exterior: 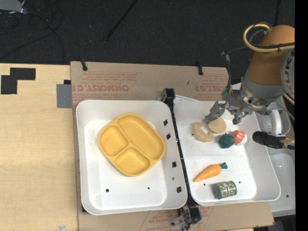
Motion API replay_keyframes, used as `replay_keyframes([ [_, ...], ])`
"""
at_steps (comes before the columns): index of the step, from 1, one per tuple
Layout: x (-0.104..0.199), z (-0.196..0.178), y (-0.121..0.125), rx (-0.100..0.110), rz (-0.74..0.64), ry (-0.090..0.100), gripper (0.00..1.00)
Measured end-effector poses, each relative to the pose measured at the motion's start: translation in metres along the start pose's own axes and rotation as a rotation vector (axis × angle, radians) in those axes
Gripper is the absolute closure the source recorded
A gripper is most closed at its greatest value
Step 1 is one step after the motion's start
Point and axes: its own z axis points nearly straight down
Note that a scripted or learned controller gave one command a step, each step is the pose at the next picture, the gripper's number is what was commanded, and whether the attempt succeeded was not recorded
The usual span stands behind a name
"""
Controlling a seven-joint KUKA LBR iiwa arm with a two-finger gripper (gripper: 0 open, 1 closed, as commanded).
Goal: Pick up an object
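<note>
The right bin (260,177) holds several small items. A pale beige curved piece (202,133) lies beside a round beige piece (217,125). To their right sit a dark green lump (226,141) and a red-and-white round item (238,137). An orange carrot (210,172) and a green can (224,189) lie nearer the front. My gripper (226,116) hangs over the bin's far part, just behind the round beige piece. It is open, its fingers (213,114) spread, and nothing is between them.
The left bin (91,186) holds a yellow divided plate (131,143). A black divider (174,143) runs between the bins. Cardboard (144,81) lies under both bins. The grey and orange arm (269,57) rises at the right.
</note>
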Motion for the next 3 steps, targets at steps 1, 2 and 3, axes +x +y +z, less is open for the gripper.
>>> replay_keyframes([
  [1, 0.0, -0.005, 0.002, -0.009, -0.001, -0.001, 0.0],
  [2, 0.001, 0.042, 0.002, -0.004, -0.001, 0.0, 0.0],
  [3, -0.007, 0.101, -0.006, -0.003, 0.0, 0.0, 0.0],
])
